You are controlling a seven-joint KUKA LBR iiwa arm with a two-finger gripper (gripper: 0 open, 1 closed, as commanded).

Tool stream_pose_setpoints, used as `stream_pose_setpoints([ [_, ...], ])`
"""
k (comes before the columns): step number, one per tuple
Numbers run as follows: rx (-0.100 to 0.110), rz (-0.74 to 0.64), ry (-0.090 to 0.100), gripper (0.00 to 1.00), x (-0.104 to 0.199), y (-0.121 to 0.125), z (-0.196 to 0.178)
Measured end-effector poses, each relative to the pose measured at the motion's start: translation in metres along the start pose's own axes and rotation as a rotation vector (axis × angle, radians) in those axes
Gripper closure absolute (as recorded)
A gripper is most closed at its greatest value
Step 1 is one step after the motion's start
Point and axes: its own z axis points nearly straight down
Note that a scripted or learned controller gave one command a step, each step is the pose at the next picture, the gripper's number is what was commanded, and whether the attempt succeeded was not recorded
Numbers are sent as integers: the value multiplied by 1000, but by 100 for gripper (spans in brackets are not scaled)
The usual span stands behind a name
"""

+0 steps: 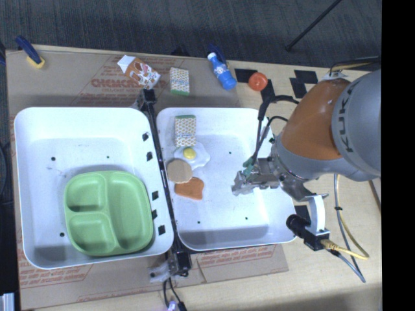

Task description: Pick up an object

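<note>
On your left you see the first of the two white bins (39, 135). It holds one green plate (107, 212) with three compartments, lying in the lower part of the bin. Above this bin, on the cardboard, there is one blue and yellow clip (29, 52) at the far left corner, then one crumpled snack wrapper (138, 71).

Next comes one small green and white packet (179, 81) on the cardboard, just above the second bin (227, 235). Inside this right bin, along its left side, you can count four things. At the top is one checked green box (185, 130). Below it lies one toy fried egg (192, 155), white with a yellow centre. Touching the egg from below is one round tan disc (179, 171), and just under that is one orange piece (190, 188). These four are the things you could pick, and all of them rest on the bin floor.

Further right, on the cardboard above the bin, there is one blue bottle (222, 71) lying tilted, and beside it one small orange ball (258, 80).

The gripper (243, 181) is over the middle-right part of the right bin, apart from the four things. You cannot tell from this view how its claw stands; nothing is seen between its parts. The grey arm (337, 131) with the orange band fills the right side.
</note>
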Motion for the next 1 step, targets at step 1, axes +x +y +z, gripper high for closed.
stream_pose_setpoints([
  [1, 3, 1, 0, 100, -13, -1, 8],
])
